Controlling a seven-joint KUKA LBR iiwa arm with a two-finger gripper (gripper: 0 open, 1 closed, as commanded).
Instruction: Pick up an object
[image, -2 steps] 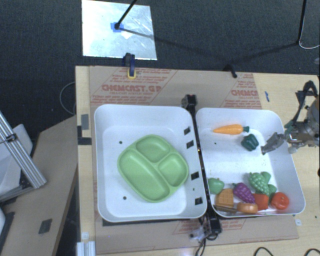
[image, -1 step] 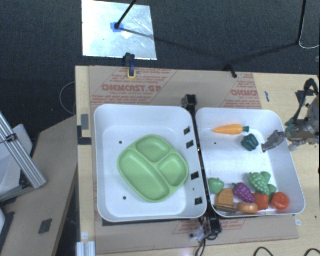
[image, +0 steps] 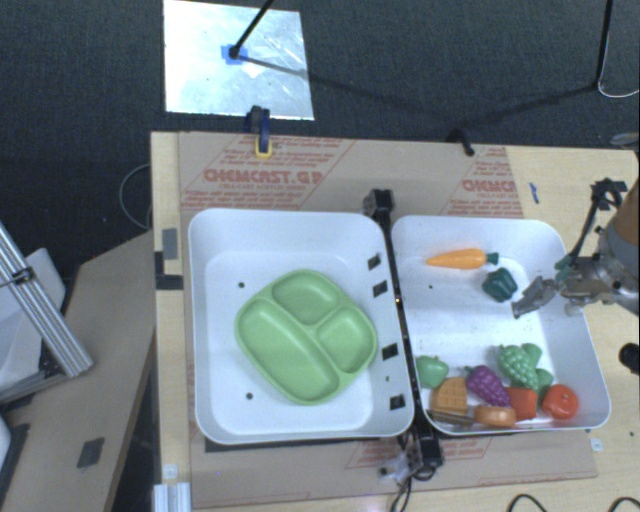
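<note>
Camera view: "CHEMCAST GP" board (image: 262, 177) lettering

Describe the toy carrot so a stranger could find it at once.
Take the right-hand white bin of the pair. Near its far edge, apart from the heap of toy food at the near edge, lies the carrot. It is the one long orange piece with a green tip, beside a dark green toy.

— How's the light?
— Bright and even from above. The white bins (image: 300, 225) come out nearly washed out, with only soft, short shadows inside their walls.
— Any glare?
— The shiny sheet (image: 238, 60) at the top reflects in pale patches.
— Sharpness?
— Slightly soft and grainy throughout. The dark floor (image: 70, 90) shows little detail.
</note>
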